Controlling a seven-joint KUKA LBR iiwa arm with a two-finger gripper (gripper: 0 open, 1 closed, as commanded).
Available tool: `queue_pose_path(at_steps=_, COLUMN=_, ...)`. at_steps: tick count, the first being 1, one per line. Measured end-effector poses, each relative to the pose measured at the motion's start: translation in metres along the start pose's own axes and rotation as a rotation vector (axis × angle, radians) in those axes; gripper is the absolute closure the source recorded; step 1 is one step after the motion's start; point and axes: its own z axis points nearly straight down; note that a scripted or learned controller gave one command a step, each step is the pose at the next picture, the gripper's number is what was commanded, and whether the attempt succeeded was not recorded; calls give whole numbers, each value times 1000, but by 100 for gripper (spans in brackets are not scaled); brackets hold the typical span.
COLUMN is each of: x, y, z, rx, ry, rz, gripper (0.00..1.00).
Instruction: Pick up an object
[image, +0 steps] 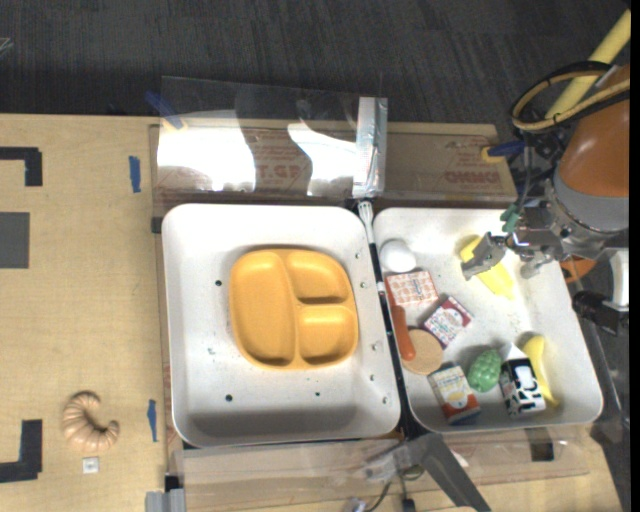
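Where bins (190, 300) sit, tan bench (70, 300)

Both bins (190, 330) look smooth glossy white plastic, the yellow tray (292, 305) matt plastic, the bench (80, 330) raw wood.

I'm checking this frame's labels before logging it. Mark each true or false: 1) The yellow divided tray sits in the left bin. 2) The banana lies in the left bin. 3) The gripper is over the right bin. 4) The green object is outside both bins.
1) True: the yellow divided tray sits in the left bin.
2) False: the banana lies in the right bin.
3) True: the gripper is over the right bin.
4) False: the green object lies in the right bin.
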Motion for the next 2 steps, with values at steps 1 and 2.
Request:
queue_pose_path(at_steps=1, x=-40, y=38, z=140, rx=-3, ry=0, rz=22, gripper=0)
queue_pose_path(at_steps=2, x=-53, y=91, z=148, rx=40, ry=13, rz=-228, gripper=0)
